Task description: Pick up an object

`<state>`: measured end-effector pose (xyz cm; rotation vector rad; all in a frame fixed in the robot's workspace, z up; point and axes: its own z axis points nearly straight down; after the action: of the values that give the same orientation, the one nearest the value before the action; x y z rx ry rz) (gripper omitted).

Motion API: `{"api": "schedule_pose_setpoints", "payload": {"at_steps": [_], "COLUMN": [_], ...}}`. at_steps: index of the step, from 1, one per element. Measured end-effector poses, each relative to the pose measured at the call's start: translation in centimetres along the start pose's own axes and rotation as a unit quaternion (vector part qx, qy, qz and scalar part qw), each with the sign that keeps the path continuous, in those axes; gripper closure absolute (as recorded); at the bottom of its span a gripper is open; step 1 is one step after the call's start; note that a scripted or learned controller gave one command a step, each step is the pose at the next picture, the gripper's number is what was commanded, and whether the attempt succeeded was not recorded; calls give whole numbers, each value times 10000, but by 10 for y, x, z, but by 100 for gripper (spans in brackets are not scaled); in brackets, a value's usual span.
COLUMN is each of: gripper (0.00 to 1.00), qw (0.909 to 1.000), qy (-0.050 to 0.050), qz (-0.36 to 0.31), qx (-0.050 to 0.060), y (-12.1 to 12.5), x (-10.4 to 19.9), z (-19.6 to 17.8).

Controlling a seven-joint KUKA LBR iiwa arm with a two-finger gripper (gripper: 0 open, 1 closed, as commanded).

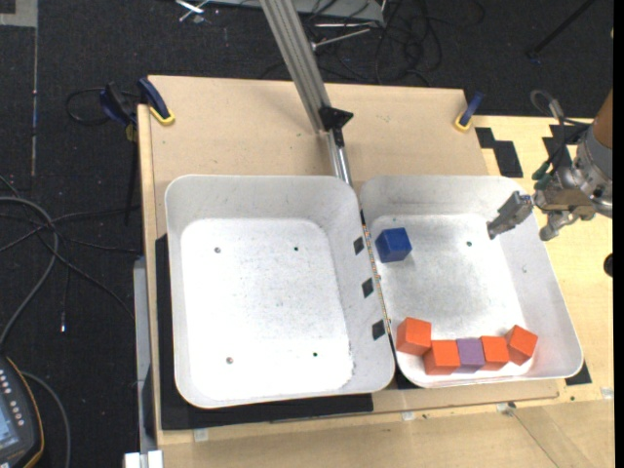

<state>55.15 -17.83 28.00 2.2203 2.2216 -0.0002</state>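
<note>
Camera view: arm [597, 154] frame-cropped above tool [531, 217]

camera: fixed overhead | faces: down, slanted | covers: both white bins [263, 188], bench [253, 125] | range: moderate

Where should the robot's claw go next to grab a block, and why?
Probably leftward and down toward the blue block. The claw is open over the right bin's right edge with nothing between its fingers. The blue block sits alone near the divider, while the orange and purple blocks are crowded against the front wall.
</note>
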Motion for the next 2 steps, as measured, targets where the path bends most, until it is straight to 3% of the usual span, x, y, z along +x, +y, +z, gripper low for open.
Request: {"api": "schedule_pose_setpoints", "payload": {"at_steps": [1, 2], "gripper": [0, 0], "qw": [10000, 10000], "qy": [1, 7], "qz": [-59, 12], "qx": [-58, 46], "y": [72, 44], "x": [73, 56], "z": [-66, 101]}}
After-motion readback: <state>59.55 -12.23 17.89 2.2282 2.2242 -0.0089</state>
